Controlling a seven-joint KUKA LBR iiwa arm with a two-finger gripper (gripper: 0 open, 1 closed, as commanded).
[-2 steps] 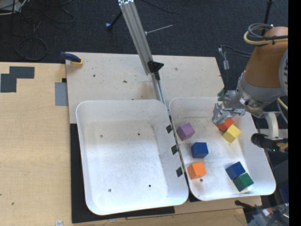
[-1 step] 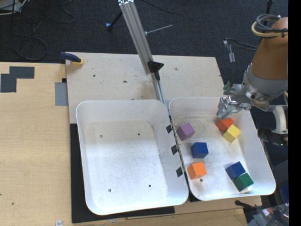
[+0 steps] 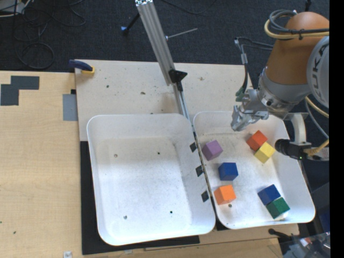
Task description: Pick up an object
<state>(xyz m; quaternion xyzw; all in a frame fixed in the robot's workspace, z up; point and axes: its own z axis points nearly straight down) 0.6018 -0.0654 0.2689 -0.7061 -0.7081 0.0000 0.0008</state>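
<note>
Camera view: the gripper [image 3: 240,121] hangs over the far part of the right bin [image 3: 301,211], close to that bin's far edge and a little in from the divider it shares with the left bin [image 3: 97,138]. Nothing can be made out between its fingers, but how far apart they stand is too small and too blurred to read, so I cannot tell whether it is open or closed. By that reading, no object has been lifted yet.

All the candidate objects lie on the floor of the right bin. A purple cube [image 3: 212,149] sits near the divider, towards the far end. A blue cube [image 3: 228,171] is just nearer than it, and an orange cube [image 3: 225,194] nearer again, also close to the divider. Toward the bin's right side a red cube [image 3: 256,140] touches a yellow cube [image 3: 264,152]; these two are the ones nearest the gripper. In the near right corner a dark blue cube [image 3: 268,193] touches a green cube [image 3: 278,206].

Judged from this, the task is at its early stage: the arm is positioned above the bin, and choosing a cube, descending, closing and lifting all appear to be left to do. The red cube looks the likeliest target, though that is only a guess from its closeness
</note>
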